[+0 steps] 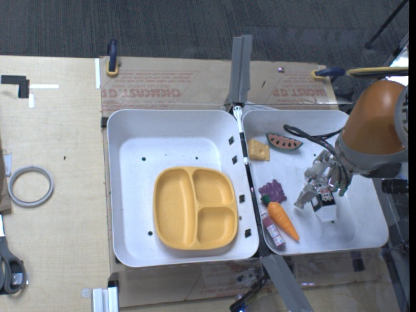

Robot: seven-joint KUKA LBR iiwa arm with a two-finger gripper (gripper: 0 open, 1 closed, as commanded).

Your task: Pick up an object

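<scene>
Carrot point(283, 220), the likeliest pick, lies on its side in the right bin point(364, 236) beside purple grapes point(272, 190) and a dark red packet point(273, 233) at the bin's left wall, with a cheese wedge point(259, 149) and a watermelon slice point(285, 142) farther back. Claw point(316, 196) hangs low over the bin floor just right of the carrot, apparently placed for a descent, though I cannot tell whether it is apart or together, and nothing shows between its tips. Left bin point(130, 174) holds a yellow divided plate point(195, 207), so loose toys are gathered on the arm's side.
</scene>
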